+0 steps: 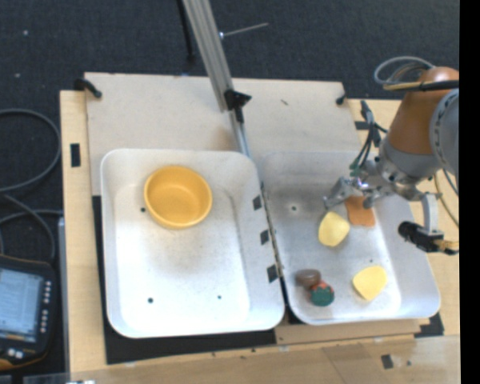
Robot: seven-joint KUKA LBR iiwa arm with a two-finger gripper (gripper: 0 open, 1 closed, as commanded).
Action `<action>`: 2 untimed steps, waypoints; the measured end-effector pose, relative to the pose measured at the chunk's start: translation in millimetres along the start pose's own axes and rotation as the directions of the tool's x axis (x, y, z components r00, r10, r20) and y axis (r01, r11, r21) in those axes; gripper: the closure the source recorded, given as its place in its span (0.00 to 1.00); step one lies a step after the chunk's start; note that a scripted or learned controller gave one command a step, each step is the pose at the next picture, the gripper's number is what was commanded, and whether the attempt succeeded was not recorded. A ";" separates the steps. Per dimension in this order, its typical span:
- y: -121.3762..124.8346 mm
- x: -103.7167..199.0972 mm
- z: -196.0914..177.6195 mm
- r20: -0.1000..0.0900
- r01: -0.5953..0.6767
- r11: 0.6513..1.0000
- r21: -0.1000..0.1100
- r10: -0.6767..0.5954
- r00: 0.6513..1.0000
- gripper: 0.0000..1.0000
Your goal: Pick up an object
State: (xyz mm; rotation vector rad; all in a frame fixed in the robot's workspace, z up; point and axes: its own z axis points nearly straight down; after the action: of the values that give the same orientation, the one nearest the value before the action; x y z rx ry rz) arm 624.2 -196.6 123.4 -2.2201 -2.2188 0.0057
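gripper (358, 192) low over right bin (408, 306), jaw state cannot be told | orange block (361, 213) just beneath, touching yellow piece (334, 230) | risk: crowding neighbour may nudge block, spoiling grasp

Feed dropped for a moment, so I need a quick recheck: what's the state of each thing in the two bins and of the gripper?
Yellow bowl: upright in the left bin, nothing in it.
Pale yellow piece: lying in the right bin, just under the gripper.
Orange block: flat, beside the gripper.
Yellow wedge: lying loose.
Brown piece: touching the green piece.
Gripper: low over the right bin.
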 end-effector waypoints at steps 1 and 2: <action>2.4 -1.4 -15.4 0.002 -0.001 1.000 -0.009 0.001 1.000 1.00; -2.0 -1.0 -60.9 0.001 -0.002 1.000 -0.010 0.002 1.000 1.00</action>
State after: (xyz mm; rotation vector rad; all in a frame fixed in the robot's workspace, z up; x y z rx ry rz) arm 622.4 -197.5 184.4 -2.2281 -2.2217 -0.0042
